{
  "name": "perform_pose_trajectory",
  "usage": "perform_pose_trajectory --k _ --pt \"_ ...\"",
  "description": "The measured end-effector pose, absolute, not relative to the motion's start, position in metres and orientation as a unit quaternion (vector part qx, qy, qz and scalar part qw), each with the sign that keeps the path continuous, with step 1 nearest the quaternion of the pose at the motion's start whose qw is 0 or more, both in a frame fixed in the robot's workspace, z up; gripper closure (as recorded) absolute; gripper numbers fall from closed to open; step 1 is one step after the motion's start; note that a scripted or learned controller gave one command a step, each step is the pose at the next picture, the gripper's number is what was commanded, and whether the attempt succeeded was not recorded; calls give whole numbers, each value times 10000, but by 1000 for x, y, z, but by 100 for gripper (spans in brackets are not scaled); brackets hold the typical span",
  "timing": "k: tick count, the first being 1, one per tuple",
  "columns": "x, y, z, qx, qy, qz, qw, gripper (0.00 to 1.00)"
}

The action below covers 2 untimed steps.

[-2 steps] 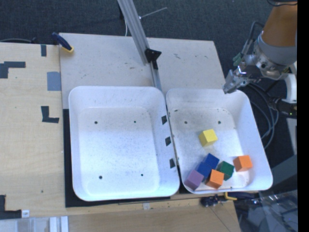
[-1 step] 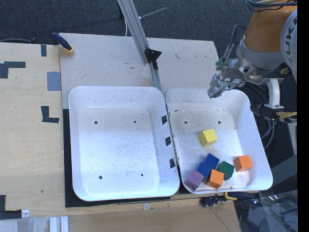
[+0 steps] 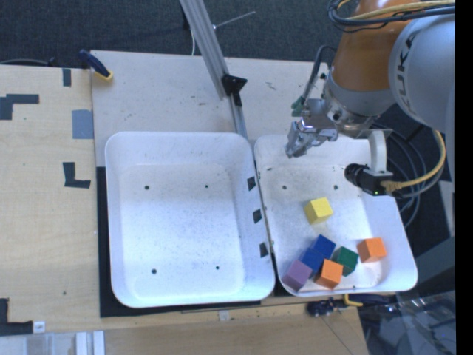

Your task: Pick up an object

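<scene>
Your nearest candidate is the yellow cube (image 3: 319,210), sitting alone in the middle of the right bin (image 3: 392,220), right of centre in the frame, with clear floor all round it. Below it, toward the lower right, the rest huddle: a blue cube (image 3: 320,248), a green cube (image 3: 345,259), an orange cube (image 3: 329,274) and a purple cube (image 3: 298,274) packed touching or nearly so, and a second orange cube (image 3: 372,249) just off to their right. The gripper (image 3: 299,145) hangs above the far edge of that bin, upper right of centre, well apart from every cube and holding nothing; whether the jaws are wide or narrow you cannot tell from this angle, since the tips blur into one grey clump. Now the risks. If you drop straight down from here you likely land on the bin's rim or bare floor and close on air. If you head for the cluster, a finger will probably come down on a neighbour and shove the pile rather than straddle one block. Even the yellow one sits turned at an angle, so jaws not squared to its faces could pinch corners and squirt it sideways. Watch the ridge between the right bin and the left bin (image 3: 126,198) too, and the slanted metal pole (image 3: 211,46) crossing the bench (image 3: 148,87) at upper centre, close to the wrist's left.
</scene>
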<state>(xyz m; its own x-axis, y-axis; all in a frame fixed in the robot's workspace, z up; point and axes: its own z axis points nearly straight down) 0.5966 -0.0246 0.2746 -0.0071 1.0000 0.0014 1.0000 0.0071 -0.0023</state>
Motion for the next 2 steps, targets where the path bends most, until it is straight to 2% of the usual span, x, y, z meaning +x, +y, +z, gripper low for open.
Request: perform_pose_trajectory --k 2 --pt "568 88 254 -7044 -7098 8 17 100"
